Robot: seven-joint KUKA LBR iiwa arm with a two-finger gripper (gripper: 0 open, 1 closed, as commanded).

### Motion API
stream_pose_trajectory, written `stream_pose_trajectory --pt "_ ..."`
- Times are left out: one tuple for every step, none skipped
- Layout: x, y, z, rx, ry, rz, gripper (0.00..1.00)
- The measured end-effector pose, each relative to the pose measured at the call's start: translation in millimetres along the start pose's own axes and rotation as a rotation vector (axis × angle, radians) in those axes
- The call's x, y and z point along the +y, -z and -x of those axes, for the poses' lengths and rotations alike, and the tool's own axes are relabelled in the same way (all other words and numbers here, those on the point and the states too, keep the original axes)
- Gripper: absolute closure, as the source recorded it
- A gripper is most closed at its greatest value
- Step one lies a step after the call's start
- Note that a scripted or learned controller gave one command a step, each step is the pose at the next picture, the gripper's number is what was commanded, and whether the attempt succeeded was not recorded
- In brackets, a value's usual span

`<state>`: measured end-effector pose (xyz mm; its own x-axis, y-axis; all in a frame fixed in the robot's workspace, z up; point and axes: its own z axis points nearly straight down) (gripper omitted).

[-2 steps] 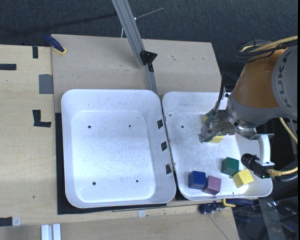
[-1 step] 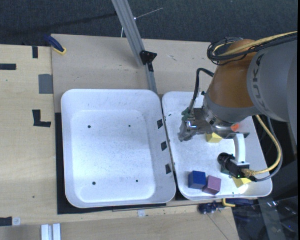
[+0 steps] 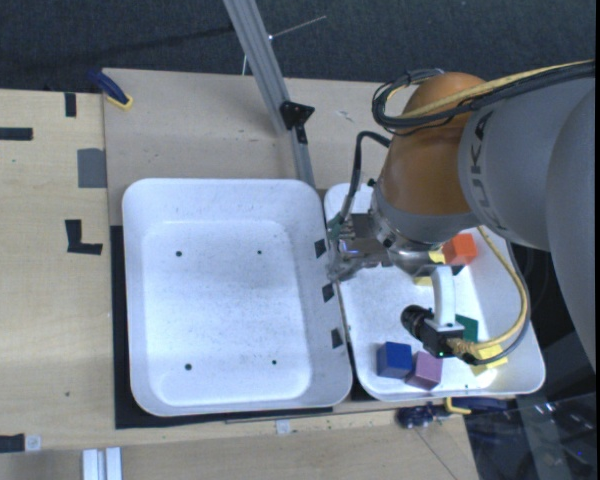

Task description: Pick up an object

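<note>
End effector (image 3: 355,253) over right bin (image 3: 510,368); its state cannot be told; blue block (image 3: 394,359) beside purple block (image 3: 426,369).

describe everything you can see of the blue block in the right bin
The blue block is a small cube-like piece, solid dark blue, with a matte look like foam or painted wood. It lies flat on the floor of the right bin, near the front edge and close to the wall shared with the left bin. Its right side sits against a purple block, apparently touching. The gripper is farther back in the bin, well away from it, so the block lies unheld.
</note>
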<state>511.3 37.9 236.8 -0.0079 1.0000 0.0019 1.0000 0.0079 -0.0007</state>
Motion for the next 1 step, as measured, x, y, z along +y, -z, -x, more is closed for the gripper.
stream_pose_trajectory --pt "-2.0 -8.3 -61.2 -0.001 0.001 -0.002 1.0"
